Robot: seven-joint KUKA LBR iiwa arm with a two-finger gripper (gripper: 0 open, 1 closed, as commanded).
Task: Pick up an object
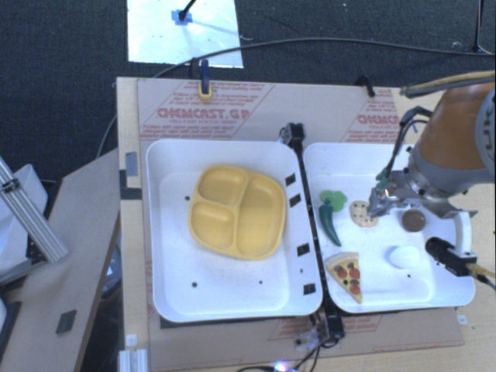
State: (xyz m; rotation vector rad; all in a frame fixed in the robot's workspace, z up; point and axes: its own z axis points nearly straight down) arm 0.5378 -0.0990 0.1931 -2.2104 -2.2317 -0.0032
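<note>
The right bin [446, 289] holds several small toy foods. A green pepper [331, 214] lies at its left side, and a round tan cookie [361, 213] sits just right of it. A brown round piece [413, 221] lies further right, with a white egg-like object [403, 256] in front of it. A pizza slice [346, 273] lies near the front left corner. My gripper [381, 204] hangs low over the bin, right beside the cookie's right edge and left of the brown piece. Nothing shows in its grasp.
The left bin [174, 285] bears a yellow divided plate [236, 211]. A black clipped divider [304, 215] runs between the bins. The arm's grey and orange body [457, 142] covers the right bin's far right corner. A black part [448, 256] juts out near the egg.
</note>
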